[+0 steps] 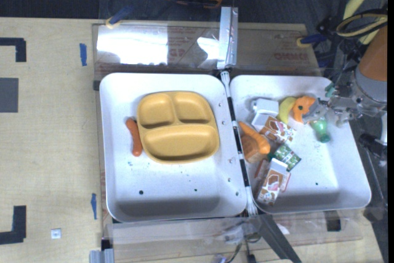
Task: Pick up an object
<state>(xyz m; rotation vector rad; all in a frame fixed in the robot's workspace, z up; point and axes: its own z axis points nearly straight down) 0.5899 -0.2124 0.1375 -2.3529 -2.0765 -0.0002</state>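
Observation:
My gripper [327,113] hangs over the right side of the right bin [345,182], with the grey arm and its orange band coming in from the right edge. A small green object [320,130] sits right at the gripper's lower tip; I cannot tell whether it is held or lying on the bin floor. Just to the left is a yellow and orange toy fruit [294,109]. An orange toy [253,140], a white piece [263,106] and small printed cartons [275,130] [284,157] [272,184] lie at the bin's left and middle.
The left bin [123,188] holds a yellow divided plate [177,126] with an orange sausage-shaped toy [134,136] by its left rim. A ridge [237,145] separates the bins. A clear panel [163,40] stands behind them. Cables and stands crowd the right.

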